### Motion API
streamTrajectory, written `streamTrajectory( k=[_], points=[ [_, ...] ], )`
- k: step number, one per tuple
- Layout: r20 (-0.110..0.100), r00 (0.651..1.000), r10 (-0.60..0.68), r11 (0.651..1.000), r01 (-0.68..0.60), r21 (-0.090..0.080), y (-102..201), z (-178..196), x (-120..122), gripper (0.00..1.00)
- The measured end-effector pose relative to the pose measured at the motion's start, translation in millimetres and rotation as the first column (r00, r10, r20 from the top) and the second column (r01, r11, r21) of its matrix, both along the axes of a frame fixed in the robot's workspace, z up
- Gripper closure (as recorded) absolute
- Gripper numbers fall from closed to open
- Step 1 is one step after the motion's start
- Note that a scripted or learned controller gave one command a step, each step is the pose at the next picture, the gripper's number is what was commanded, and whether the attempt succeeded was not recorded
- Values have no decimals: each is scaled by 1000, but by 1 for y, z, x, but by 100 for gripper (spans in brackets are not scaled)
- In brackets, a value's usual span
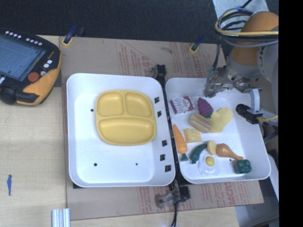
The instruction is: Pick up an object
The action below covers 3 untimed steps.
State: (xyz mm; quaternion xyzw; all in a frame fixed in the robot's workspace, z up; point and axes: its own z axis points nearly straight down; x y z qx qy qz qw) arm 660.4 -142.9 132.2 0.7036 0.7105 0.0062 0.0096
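Camera view, looking down at a slant. Task objects: a heap of toy food in the right bin (255, 150), none of it lifted. Largest to smallest, roughly: pale yellow lumpy piece (221, 119); tan bread-like roll (200, 122) touching it; orange carrot (179, 139) lying along the bin's left wall; red-and-white packet (182, 104); purple piece (205, 107) just beside the packet; yellow cheese wedge (192, 135); brown drumstick (226, 151); green pepper-like piece (198, 152); fried egg (209, 163), white with yellow yolk; small dark green piece (242, 166) near the front right corner. One of each, ten pieces counted.

Gripper (214, 88) hangs above the back left part of the right bin, just behind the purple piece. Fingers too blurred and dark; cannot tell whether apart or together. Nothing visible between them. Grey arm (248, 37) with orange band enters from the right.

Surface: brown cardboard sheet (118, 56) on a light wooden bench (28, 145); dark floor behind. Two white bins side by side, joined by black clips. Left bin (80, 141) holds one yellow three-compartment plate (125, 117), set toward the back.

Also: one teach pendant (26, 67), black and orange with a screen, at far left; two blue-and-yellow clamps (69, 36) at the cardboard's back edge.
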Motion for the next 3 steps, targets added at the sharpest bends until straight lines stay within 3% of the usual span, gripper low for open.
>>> streamTrajectory(
  k=[1, 2, 3],
  points=[
    [-3, 1000, 1, 1000, -1, 0, 0, -1, -1, 0],
    [-14, 1000, -4, 1000, 4, 0, 49, -36, -36, 0],
    [-10, 1000, -9, 1000, 9, -8, 41, -22, -34, 100]
  ],
)
